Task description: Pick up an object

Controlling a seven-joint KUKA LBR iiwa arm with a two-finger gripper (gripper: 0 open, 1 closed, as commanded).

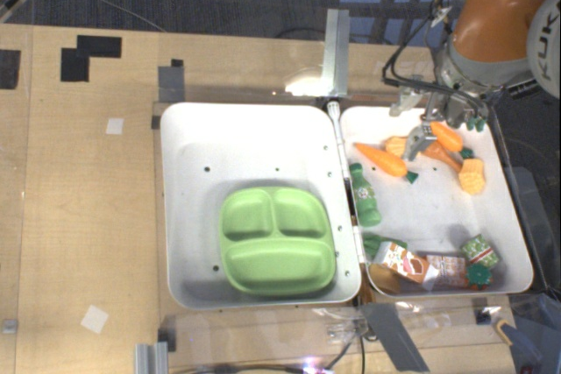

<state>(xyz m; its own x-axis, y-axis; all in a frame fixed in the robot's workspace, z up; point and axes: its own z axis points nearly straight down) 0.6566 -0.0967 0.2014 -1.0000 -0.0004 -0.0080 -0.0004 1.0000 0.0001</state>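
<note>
The likeliest target is the toy carrot (447, 137) lying in the upper part of the right bin (517, 228), directly under the end effector (422, 138). It looks like a light, hard plastic piece with a smooth, tapered body, so it would probably slip if pinched near the narrow tip; a grip across the thicker middle seems the safer hold. The end effector hangs low over this cluster with its fingers slightly parted, one fingertip close beside a small orange piece (396, 145), and nothing can be seen clamped between them. Around the target, toward the centre of the frame, lies a longer carrot (381, 159) with a green end, and to the right sits a bumpy orange corn-like toy (472, 176). A green bottle (364, 195) rests along the left wall of the same bin, and the lower part holds a printed carton (406, 261), a flat packet (447, 269) and a small green-and-white item (479, 252). The left bin (188, 188) holds a green divided tray (278, 240) in its lower half. Both bins stand side by side on the wooden tabletop (79, 215).
</note>
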